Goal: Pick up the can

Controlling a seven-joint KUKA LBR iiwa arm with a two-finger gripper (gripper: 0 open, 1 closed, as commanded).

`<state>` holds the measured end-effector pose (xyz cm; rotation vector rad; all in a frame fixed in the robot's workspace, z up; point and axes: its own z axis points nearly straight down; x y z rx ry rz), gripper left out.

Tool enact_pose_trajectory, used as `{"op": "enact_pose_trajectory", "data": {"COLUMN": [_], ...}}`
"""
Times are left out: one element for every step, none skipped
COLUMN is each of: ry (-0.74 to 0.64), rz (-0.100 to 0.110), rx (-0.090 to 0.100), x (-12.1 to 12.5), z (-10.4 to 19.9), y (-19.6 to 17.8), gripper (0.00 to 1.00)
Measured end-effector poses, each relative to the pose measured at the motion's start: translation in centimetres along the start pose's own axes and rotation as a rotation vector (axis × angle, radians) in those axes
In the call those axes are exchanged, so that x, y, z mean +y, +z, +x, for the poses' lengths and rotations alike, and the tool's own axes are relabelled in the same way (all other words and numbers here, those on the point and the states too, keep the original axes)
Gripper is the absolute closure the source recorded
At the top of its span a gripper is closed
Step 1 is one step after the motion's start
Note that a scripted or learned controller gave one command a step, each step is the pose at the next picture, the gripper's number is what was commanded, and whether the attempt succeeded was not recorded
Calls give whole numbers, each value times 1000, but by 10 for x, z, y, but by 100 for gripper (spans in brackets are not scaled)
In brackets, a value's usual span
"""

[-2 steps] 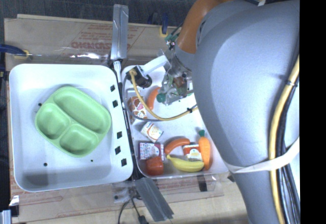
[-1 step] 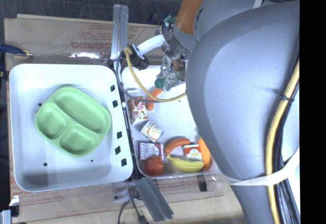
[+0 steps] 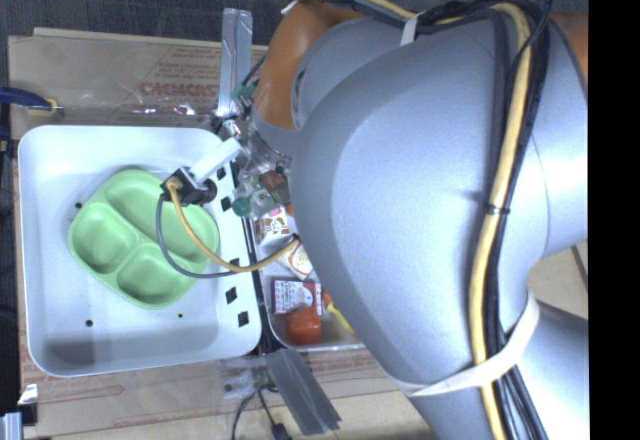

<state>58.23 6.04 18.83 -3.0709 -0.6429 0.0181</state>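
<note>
My grey arm (image 3: 430,188) covers most of the right bin (image 3: 268,323). Its wrist end and gripper (image 3: 252,190) hang over the divider between the two bins, near the right bin's left wall. Below the gripper, in the visible strip of that bin, lies a small item with a red and white label (image 3: 294,294), which may be the can, and a round red object (image 3: 304,329) beside it. Another labelled packet (image 3: 274,224) lies just under the gripper. I cannot tell whether the gripper touches any of them.
A green divided plate (image 3: 140,238) lies in the left bin (image 3: 60,328). A yellow and black cable (image 3: 190,233) from the wrist loops over the plate's right side. A metal post (image 3: 235,58) stands behind the bins.
</note>
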Motion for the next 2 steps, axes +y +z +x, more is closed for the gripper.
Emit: {"op": "enact_pose_trajectory", "data": {"ry": [-202, -202], "rz": [-4, -4], "rx": [3, 3], "x": [-79, -78], "z": [-77, -77], "y": [-75, -75], "gripper": [100, 0]}}
